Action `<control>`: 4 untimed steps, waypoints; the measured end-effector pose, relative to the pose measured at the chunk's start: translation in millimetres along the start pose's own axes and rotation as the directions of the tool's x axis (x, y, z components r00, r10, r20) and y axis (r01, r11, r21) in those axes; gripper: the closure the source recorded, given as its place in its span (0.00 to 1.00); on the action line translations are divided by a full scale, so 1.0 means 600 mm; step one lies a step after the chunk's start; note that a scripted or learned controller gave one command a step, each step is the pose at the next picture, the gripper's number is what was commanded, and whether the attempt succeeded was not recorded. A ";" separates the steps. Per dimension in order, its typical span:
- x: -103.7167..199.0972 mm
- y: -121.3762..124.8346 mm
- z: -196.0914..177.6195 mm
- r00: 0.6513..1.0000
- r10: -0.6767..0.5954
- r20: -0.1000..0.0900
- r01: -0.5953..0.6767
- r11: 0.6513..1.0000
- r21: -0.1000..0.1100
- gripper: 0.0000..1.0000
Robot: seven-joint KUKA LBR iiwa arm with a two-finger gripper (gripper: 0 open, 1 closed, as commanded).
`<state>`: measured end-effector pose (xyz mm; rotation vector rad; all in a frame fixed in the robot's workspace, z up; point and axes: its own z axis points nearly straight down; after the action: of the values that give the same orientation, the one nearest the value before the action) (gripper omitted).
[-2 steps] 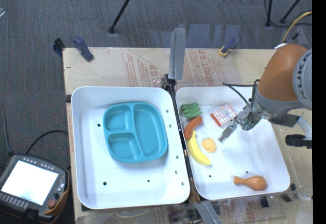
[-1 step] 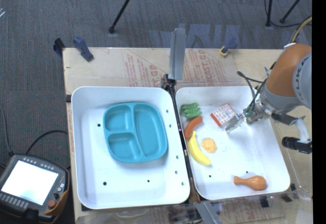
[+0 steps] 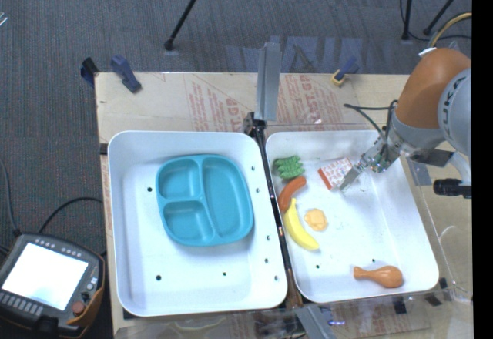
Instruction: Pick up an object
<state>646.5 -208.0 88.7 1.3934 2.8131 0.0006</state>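
Tool (image 3: 348, 178) and wrist are seen reaching in from the right at a slant, low over the upper part of the right bin (image 3: 408, 210), with the tip just beside the red and white packet (image 3: 334, 172). Whether the fingers are apart or together cannot be told at this size, and nothing is seen held between them. The packet is judged to be the likeliest thing to be picked, since it lies nearest the tip.

5 other things are spread in that bin: a green vegetable (image 3: 287, 167) and a carrot (image 3: 292, 192) near the left wall, a banana (image 3: 299, 228) below them, a small orange piece (image 3: 316, 219) beside the banana, and a chicken drumstick (image 3: 379, 276) near the front wall, well apart.

Nothing is seen standing between tip and packet. The left bin (image 3: 131, 222) holds a blue divided plate (image 3: 205, 199). Both bins rest on the surface (image 3: 177, 99).
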 end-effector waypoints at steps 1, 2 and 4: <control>0.002 0.004 -0.018 1.000 -0.007 0.001 0.007 1.000 0.000 1.00; 0.024 -0.008 0.002 0.999 0.055 -0.002 -0.055 0.999 0.002 1.00; 0.069 -0.107 -0.050 0.995 0.097 -0.004 -0.097 0.995 0.003 1.00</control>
<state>570.0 -213.9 118.7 1.5315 2.7463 0.0001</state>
